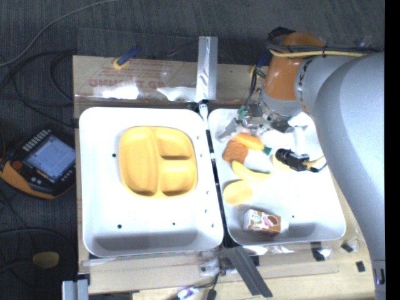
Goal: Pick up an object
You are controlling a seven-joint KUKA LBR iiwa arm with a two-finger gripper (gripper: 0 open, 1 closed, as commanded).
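Camera view: hovering low at back of right shallow white bin (325,217), grey two-finger gripper (253,120); grip state unreadable. Sitting just below it, orange rounded plastic food piece (240,147), touching pale yellow banana-shaped toy (250,169). Lying in left white bin (94,230), yellow divided plastic tray (157,161).

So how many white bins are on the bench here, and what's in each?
2. The left bin holds a yellow divided tray. The right bin holds a pile of small items under the tool; some may be hidden beneath the arm.
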